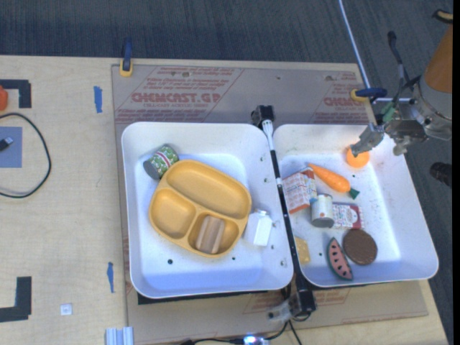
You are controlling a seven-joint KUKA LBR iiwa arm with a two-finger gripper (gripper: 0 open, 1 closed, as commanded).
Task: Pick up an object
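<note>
Seen from above at a slant: grey arm reaching in, gripper (383, 144) poised over the far outer corner of the right bin (420, 254), jaws apart and clamped on nothing. Just beside one fingertip, touching or nearly so and outside the gap: a small round orange piece (357, 157), probably the target, resting against the bin's back wall. A little further from the gripper, toward the middle of the same bin: a toy carrot (330, 178) lying at an angle, then a crumpled packet (298, 190), a small white canister (321, 210) and a red and white pouch (346, 214), bunched together and awkward to separate. Furthest from the gripper within that bin: a brown disc (359, 246) and a watermelon slice (338, 259), side by side near the front rim. Well away from the gripper, in the left bin (136, 264): a yellow divided plate (200, 192), a green can (162, 160) and a white block (259, 228). Judged from the pose: lined up slightly off the orange piece, likely needing a small shift toward it before closing. Risk: nudging the piece along the wall instead of trapping it
</note>
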